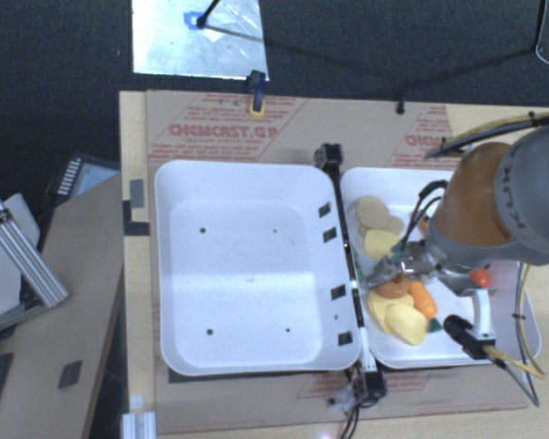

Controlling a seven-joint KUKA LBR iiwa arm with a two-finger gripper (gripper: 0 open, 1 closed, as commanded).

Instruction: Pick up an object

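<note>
The bench (284,117) in front of me is a cardboard-covered top on dark carpet, and it carries two shallow white bins side by side. The left bin (247,263) shows me its bare white floor. The right bin (384,353) holds everything worth picking: a tan round piece (373,212) near the back, a pale yellow piece (381,242) just in front of it, an orange carrot-shaped thing (424,299), a brownish lump (392,290), and a larger yellow lump (404,322) toward the near wall. They sit bunched along the bin's left side, some touching.

My arm (494,204) reaches in from the right and is low over that cluster. The gripper (391,269) sits down among the pieces, between the pale yellow one and the brownish lump. From this angle I cannot tell its state, and I see nothing clearly caught by it, so I won't count anything as picked.

I judge this to be the grasp step: the arm is down in the pile, and the lift is not yet done. The next move calls for a firm closure on a single piece, then a straight rise clear of the bin wall. With the pieces crowded, a neighbour could be nudged or the chosen one could slip out, so I would check on the way up that something really comes with it.
</note>
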